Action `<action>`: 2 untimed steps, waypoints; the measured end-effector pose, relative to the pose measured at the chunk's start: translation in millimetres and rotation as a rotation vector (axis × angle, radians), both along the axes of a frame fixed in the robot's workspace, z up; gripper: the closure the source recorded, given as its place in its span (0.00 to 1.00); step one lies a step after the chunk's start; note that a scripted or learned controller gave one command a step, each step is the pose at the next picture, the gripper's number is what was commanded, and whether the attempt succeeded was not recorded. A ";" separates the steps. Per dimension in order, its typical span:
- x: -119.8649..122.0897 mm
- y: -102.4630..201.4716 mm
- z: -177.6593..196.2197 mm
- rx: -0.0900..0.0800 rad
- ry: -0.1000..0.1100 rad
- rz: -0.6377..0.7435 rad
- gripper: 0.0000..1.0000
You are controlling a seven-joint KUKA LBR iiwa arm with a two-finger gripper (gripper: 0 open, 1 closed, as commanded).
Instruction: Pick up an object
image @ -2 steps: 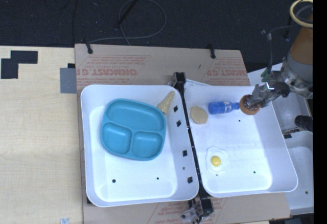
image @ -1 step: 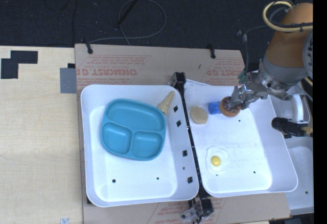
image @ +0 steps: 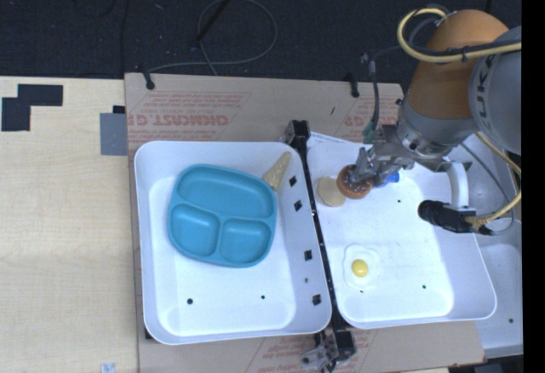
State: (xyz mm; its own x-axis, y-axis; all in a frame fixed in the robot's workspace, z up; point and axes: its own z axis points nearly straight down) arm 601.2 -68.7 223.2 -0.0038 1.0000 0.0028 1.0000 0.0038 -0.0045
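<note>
Where gripper hovers: brown obj, rt bin.

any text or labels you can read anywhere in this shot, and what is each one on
Red print on the cardboard sheet under the bins, upside down and mirrored: it seems to read "CHEMCAST GP", not certain.
More red print on the cardboard's front edge: too small to read.
Dark letters on the arm's grey housing, cut off: unreadable.

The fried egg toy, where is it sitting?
The fried egg lies in the right bin, near its front left, below the gripper and the small tan piece.
</note>
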 end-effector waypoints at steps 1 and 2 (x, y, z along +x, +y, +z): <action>3.2 49.3 5.4 -0.001 -0.002 0.000 1.00; -1.9 96.3 -4.7 -0.001 0.001 0.000 1.00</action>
State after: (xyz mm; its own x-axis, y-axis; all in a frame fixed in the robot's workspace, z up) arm 599.3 27.5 218.5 -0.0040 1.0000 0.0016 1.0000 0.0040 -0.0051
